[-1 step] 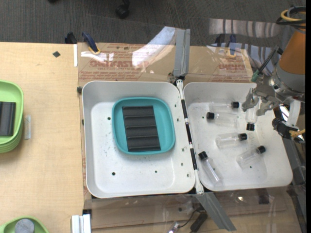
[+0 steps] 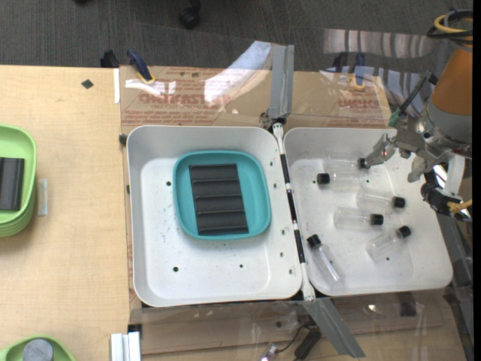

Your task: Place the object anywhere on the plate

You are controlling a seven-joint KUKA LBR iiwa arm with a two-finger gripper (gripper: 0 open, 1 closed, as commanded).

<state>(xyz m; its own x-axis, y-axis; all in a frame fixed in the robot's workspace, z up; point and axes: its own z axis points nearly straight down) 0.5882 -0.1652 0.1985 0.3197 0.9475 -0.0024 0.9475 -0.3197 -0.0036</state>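
Observation:
A teal square plate [image 2: 258, 201] with a dark ridged insert lies in the left white bin [image 2: 150, 232]. Several clear vials with black caps lie scattered in the right white bin [image 2: 428, 273]: one [image 2: 336, 177] near the back left, one [image 2: 379, 199] in the middle, one [image 2: 325, 257] at the front left. My gripper [image 2: 388, 168] hovers over the back right of the right bin, beside the vials and touching none. Its two fingers are spread open with nothing between them.
The grey arm with its orange band [image 2: 455, 89] comes in at the far right. A green dish [image 2: 19, 183] holding a dark block sits at the wooden bench's left edge. A metal divider [image 2: 289, 201] separates the bins.

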